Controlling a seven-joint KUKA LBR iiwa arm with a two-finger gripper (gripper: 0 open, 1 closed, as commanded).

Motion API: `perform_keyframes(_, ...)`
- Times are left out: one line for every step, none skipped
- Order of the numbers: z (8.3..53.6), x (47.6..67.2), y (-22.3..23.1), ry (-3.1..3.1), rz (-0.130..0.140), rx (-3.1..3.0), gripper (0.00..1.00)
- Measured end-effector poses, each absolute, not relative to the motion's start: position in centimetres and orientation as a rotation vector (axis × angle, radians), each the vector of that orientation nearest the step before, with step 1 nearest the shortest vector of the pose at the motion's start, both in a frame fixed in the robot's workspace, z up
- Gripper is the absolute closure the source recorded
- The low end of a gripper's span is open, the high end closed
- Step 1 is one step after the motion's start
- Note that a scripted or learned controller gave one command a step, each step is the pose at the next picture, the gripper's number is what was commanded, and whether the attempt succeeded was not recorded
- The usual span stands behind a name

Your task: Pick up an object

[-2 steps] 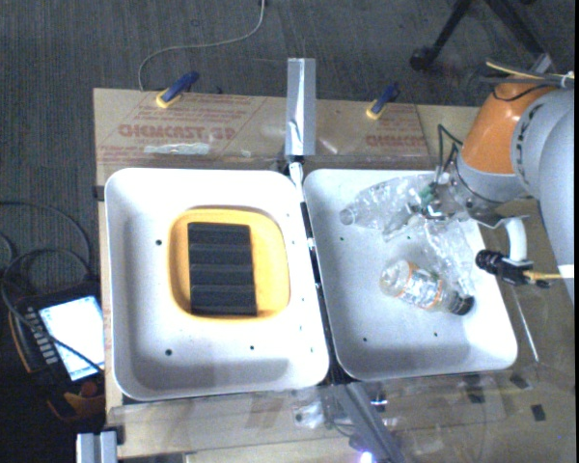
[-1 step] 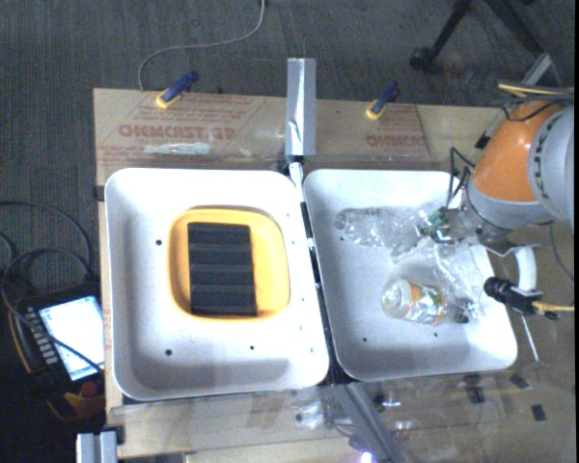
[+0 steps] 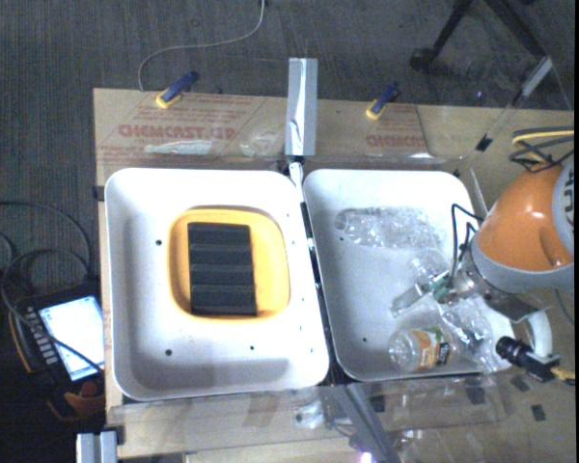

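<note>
I watch my gripper sink among crumpled clear plastic bottles in the right-hand white bin; its grip I cannot tell. Slick, springy plastic could squirt free.

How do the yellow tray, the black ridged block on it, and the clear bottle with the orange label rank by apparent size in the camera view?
Largest to smallest:
1. yellow tray, in the left bin
2. black ridged block, lying within the tray's outline
3. clear bottle, in the right bin; its clear edges are hard to trace, but it looks plainly smaller
</note>
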State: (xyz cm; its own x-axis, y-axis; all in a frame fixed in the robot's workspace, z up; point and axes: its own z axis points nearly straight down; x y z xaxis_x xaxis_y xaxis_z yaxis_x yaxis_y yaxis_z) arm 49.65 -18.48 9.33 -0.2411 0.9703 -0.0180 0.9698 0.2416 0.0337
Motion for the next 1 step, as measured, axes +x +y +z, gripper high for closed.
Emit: perform_keyframes(13.68, 55.33, -22.26, 2.232, -0.001, 2.212, 0.0)
